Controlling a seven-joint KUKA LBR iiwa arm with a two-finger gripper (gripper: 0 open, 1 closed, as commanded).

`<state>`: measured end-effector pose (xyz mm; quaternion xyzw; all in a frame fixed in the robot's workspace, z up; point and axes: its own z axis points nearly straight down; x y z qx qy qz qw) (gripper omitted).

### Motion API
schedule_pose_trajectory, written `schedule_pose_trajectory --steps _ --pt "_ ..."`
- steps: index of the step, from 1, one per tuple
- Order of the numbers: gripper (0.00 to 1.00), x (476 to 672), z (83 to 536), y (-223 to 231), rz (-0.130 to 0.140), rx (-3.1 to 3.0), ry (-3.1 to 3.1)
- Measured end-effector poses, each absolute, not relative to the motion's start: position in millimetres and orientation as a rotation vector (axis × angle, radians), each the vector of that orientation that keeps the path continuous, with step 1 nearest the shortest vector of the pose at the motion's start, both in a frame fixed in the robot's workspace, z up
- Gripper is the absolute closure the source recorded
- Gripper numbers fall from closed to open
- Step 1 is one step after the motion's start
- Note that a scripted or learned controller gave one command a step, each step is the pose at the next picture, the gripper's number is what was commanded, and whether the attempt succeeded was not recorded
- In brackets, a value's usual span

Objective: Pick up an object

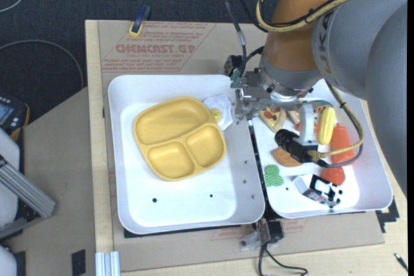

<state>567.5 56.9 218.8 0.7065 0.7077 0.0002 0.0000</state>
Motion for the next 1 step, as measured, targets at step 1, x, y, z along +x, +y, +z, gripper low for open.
schedule_pose_trajectory --steps 1 --pt "1.0 574.6 233.6 55.0 0.004 2.218 2.221"
